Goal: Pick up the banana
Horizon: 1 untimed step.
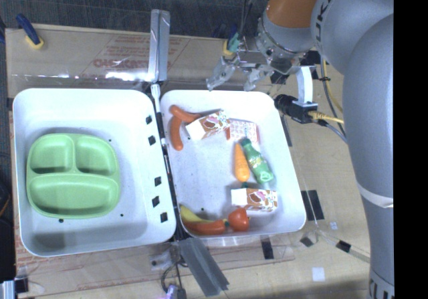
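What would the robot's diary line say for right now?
gripper: open, above right bin's far rim | banana: near corner of right bin, beside tomato | not picked

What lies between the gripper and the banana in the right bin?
The gripper hangs above the far rim of the right bin; the banana lies at the near edge. Between them lie cartons, a carrot and a green bottle. A red sausage touches the banana.
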Available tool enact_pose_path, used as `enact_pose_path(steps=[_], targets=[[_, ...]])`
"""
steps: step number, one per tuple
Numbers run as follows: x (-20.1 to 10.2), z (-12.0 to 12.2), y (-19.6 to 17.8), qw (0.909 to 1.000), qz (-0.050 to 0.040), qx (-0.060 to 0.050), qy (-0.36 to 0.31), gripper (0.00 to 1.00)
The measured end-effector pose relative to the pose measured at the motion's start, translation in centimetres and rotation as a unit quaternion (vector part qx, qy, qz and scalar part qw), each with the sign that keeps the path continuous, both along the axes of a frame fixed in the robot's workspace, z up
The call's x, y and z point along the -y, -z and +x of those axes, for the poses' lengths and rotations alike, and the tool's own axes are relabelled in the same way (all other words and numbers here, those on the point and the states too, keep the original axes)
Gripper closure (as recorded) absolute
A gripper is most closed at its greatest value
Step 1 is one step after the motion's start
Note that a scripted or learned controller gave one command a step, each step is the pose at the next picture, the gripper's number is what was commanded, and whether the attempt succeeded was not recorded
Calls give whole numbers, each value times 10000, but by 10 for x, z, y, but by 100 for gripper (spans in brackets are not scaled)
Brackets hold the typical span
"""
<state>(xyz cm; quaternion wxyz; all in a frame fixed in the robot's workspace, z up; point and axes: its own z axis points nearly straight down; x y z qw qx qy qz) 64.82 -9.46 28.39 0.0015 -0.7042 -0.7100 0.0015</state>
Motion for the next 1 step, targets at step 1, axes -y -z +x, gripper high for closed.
enact_pose_path(steps=[1], targets=[[99,-11,-1,9990,-6,19,-435,0]])
